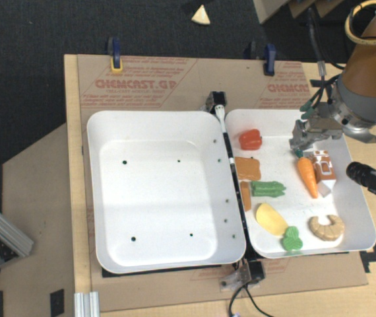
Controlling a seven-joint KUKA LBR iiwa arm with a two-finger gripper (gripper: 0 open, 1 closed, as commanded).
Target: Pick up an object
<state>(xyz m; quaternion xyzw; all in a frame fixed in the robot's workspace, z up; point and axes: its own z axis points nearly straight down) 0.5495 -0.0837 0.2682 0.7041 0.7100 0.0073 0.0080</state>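
The right bin (366, 233) sits in the right half of the frame, and the things to pick lie in it: a red pepper (250, 139) near its upper left, a brown bread-like slab (247, 169) below that by the bin's left wall, a green ridged piece (268, 189), a yellow lemon-shaped piece (271, 219), a small green lump (292, 240), a tan curled pastry (326, 227) at lower right, an orange carrot (307, 176) lying lengthwise, and a small red-and-white box (324, 166) touching the carrot's right side. The pincer (304, 142) hangs just above the carrot's upper end, at the frame's right. Its tips merge into dark metal, so I cannot tell how it stands, and nothing shows held in it. The left bin (102, 137) shows bare white floor with dark dots.
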